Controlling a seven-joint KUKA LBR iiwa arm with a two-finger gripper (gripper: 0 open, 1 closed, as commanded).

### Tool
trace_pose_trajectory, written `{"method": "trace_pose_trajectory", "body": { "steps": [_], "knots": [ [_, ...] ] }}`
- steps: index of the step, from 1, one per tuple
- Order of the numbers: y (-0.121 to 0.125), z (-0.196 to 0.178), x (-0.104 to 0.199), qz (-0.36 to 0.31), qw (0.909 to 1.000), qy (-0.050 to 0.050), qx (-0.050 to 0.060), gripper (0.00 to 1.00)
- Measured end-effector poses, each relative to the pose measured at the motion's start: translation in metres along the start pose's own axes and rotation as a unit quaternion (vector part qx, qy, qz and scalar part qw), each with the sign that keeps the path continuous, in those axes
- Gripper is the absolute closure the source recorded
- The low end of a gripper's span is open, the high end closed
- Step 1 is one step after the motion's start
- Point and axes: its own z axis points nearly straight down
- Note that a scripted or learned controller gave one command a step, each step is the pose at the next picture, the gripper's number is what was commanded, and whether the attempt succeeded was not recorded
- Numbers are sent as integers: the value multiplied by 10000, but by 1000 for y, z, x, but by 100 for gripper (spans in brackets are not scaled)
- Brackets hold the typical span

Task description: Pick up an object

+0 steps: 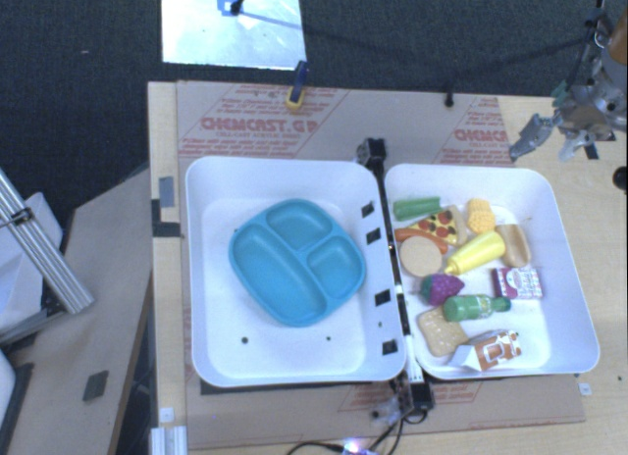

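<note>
Two-finger metal gripper [549,139] hangs spread and empty past the far right corner of the right white bin [564,247], clear of its contents. The bin holds crowded plastic toy food: yellow squeeze bottle [475,252] touching purple grape cluster [443,287], green bottle [475,306] just nearer. A blue sectioned plastic tray [296,261] lies in the left white bin [211,247].
</note>
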Motion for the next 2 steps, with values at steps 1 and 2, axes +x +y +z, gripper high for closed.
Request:
{"method": "trace_pose_trajectory", "body": {
  "steps": [1,2],
  "knots": [
    [2,62,7,-11,10000,8,23,0],
    [2,106,9,-13,10000,4,13,0]
  ]
}}
